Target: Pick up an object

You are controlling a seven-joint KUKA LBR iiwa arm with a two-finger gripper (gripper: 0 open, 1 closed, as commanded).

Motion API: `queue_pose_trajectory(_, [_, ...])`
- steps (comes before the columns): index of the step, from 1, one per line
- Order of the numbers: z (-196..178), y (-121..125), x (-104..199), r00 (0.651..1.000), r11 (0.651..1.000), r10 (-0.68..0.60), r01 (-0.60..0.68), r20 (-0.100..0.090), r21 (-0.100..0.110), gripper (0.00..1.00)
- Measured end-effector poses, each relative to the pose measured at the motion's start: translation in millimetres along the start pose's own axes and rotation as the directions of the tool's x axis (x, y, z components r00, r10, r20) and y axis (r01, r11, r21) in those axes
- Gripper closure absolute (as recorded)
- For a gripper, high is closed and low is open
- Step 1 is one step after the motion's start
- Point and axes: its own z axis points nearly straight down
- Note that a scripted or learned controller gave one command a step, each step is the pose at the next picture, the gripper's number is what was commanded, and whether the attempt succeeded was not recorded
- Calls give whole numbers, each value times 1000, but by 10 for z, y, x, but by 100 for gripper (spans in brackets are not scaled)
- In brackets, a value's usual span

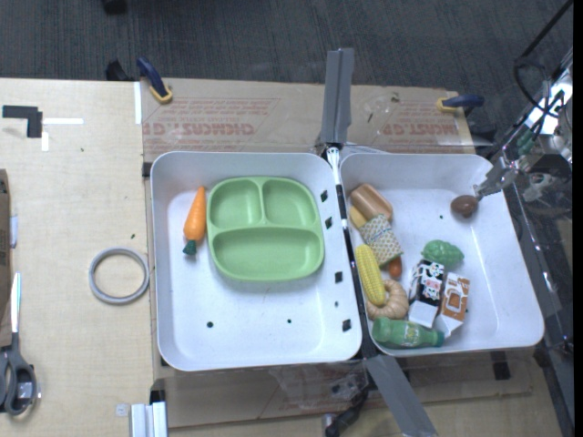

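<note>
The right bin [510, 271] holds a heap of toy food: a hot dog [369, 202], a corn cob [369, 274], a croissant [392, 301], a cow-print milk carton [425, 286], an orange packet [455, 299], a green bottle [407, 335] and a green leafy piece [443, 251]. A small brown round piece [465, 206] lies alone near the bin's far right wall. My gripper [492, 182] hangs at the bin's right rim, just up and right of that brown piece, with nothing seen in it. In the left bin [255, 335] lie a green divided plate [265, 228] and a carrot [195, 215].
A grey divider bar [337, 98] runs between the bins at the back. On the bench to the left lie a tape ring [119, 274] and scissors [16, 376]. Blue-and-yellow clamps [155, 80] hold the cardboard at the back. Cables and arm parts crowd the right side.
</note>
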Motion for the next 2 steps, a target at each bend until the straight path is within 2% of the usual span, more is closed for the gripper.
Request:
queue_pose_trajectory(1, [382,-178,364,1000,1000,-1,1,0,1,0])
queue_pose_trajectory(2, [1106,-608,1159,996,996,-91,91,-1,1,0])
